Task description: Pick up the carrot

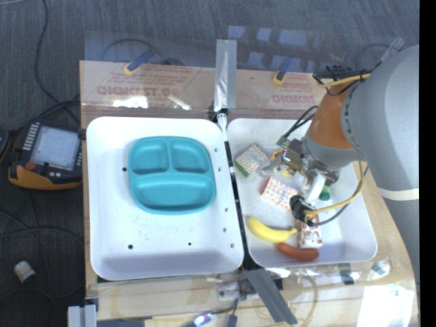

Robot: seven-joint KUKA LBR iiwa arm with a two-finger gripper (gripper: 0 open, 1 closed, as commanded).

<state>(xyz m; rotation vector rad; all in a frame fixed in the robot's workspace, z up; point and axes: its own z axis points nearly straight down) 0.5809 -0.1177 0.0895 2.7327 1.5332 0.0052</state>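
Note:
The carrot [298, 252], a short orange-red stick, lies by the front wall of the right bin [354, 247]. It sits just in front of a yellow banana [270, 231] and beside a small printed carton [311, 236]. My gripper [291, 162] hangs over the middle of the right bin, well behind the carrot and apart from it. It is between two patterned packets, and I see nothing held in it.
One patterned packet [250, 159] lies at the back left of the right bin, and a pink-checked one [277, 191] lies in its middle. A small green thing [325, 195] peeks out beside the wrist. The left bin [109, 244] holds a blue divided plate [172, 174].

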